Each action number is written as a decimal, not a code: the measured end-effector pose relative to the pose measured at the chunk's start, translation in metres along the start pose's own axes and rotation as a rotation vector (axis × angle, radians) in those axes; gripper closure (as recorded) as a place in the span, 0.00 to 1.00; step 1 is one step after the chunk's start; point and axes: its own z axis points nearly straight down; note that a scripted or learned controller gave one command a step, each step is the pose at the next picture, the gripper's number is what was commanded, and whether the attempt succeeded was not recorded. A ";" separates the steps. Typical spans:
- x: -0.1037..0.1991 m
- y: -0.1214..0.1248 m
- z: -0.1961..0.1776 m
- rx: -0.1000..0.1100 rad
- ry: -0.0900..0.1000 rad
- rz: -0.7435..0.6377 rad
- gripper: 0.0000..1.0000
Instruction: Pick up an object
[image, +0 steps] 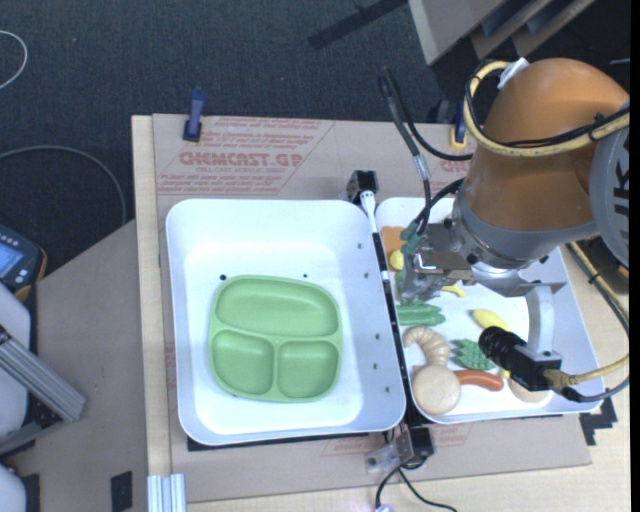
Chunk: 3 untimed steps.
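Camera view, looking down on the bench: left bin (190, 300) holds a green three-compartment tray (275, 338), lying flat near the middle. Right bin (580, 330) is crowded with toy food. Along its left side, near the divider: a green pea pod (420, 314), a tan croissant-shaped piece (433, 345) just below it, a round beige bun (436, 389) at the front corner, a green leafy piece (468, 353), a red-orange sausage (478, 380), a yellow piece (490, 320) further right. The arm's orange band (545, 100) and grey wrist hang over the bin's back half. Gripper (418, 275) sits low over the left rear items; grip state cannot be told from here, the wrist hides it.
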 end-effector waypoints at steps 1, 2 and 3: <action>0.000 0.000 -0.010 -0.001 0.000 0.000 1.00; -0.032 0.008 -0.045 -0.003 -0.001 0.003 1.00; 0.014 0.000 -0.066 -0.002 0.001 -0.007 1.00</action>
